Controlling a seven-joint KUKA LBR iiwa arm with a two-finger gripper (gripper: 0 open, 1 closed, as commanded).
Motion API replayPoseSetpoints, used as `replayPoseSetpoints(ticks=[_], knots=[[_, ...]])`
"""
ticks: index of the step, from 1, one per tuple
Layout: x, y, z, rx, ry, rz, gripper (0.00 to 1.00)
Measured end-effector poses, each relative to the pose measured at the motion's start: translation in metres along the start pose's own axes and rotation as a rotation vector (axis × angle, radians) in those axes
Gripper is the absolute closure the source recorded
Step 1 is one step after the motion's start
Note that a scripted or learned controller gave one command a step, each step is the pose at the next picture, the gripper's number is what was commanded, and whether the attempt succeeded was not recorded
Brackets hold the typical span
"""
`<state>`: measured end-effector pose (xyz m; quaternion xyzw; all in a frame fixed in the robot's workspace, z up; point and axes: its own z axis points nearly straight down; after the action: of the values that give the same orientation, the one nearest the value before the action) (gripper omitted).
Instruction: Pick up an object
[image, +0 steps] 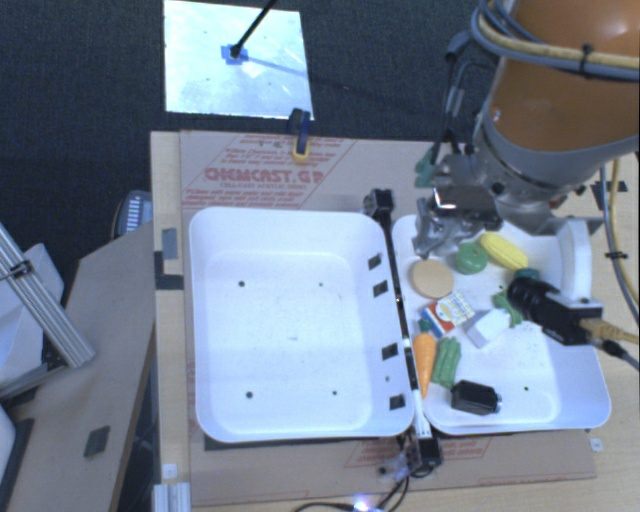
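Observation:
My gripper (433, 232) hangs low over the far left corner of the right bin (580, 405), under the grey and orange arm. Just in front of it lie a tan round disc (433, 278), a green round piece (470, 260) and a yellow corn cob (503, 250). Further forward are a small printed box (447, 315), a white block (488, 328), an orange carrot (425, 360), a green vegetable (446, 362) and a black block (474, 397). I see nothing held in the gripper.
The left bin (200, 330) sits beside the right one, with a row of black clips (385, 290) along the shared edge. A blue and yellow clamp (299, 135) stands at the bench's far edge. The arm's bulk covers the right bin's far right part.

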<state>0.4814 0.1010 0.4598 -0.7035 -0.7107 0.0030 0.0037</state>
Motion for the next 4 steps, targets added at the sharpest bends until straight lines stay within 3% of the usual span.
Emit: replayPoseSetpoints(ticks=[1,2,3,4], knots=[[-0.025,0.071,-0.080,-0.022,0.000,0.011,1.00],[0.019,0.028,0.089,0.007,-0.003,0.003,1.00],[0.008,0.118,-0.036,-0.029,0.001,0.010,1.00],[-0.022,0.181,-0.080,-0.021,-0.001,0.011,1.00]])
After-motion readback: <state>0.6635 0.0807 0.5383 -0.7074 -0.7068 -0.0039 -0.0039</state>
